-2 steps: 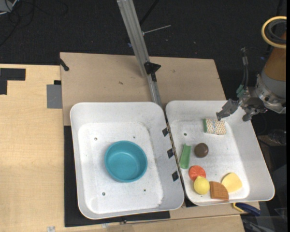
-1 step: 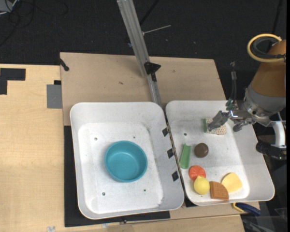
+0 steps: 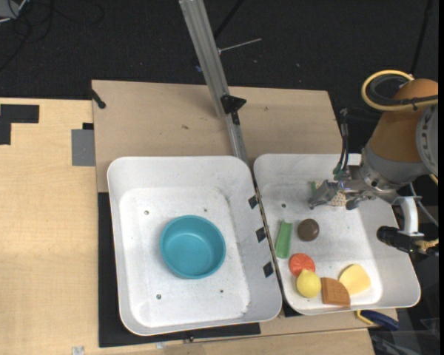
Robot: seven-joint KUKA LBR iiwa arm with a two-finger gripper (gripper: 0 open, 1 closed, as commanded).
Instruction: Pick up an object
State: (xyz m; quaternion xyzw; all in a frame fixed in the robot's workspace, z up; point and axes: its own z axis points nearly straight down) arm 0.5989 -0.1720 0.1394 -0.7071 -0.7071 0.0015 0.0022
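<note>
My gripper (image 3: 331,195) hangs over the upper middle of the right bin (image 3: 281,170), its fingers spread open with nothing between them. Just below and left of it lies a small brown ball (image 3: 308,230). A green stick (image 3: 283,239) rests near the bin's left wall. Along the bin's front sit a red tomato-like piece (image 3: 301,263), a yellow lemon (image 3: 308,284), a brown wedge (image 3: 335,292) and a yellow piece (image 3: 355,279).
The left bin (image 3: 133,176) holds a teal bowl (image 3: 193,246). A slanted metal rail (image 3: 211,58) runs from the back down to the gap between the bins. The arm's orange band (image 3: 399,128) stands at the right edge.
</note>
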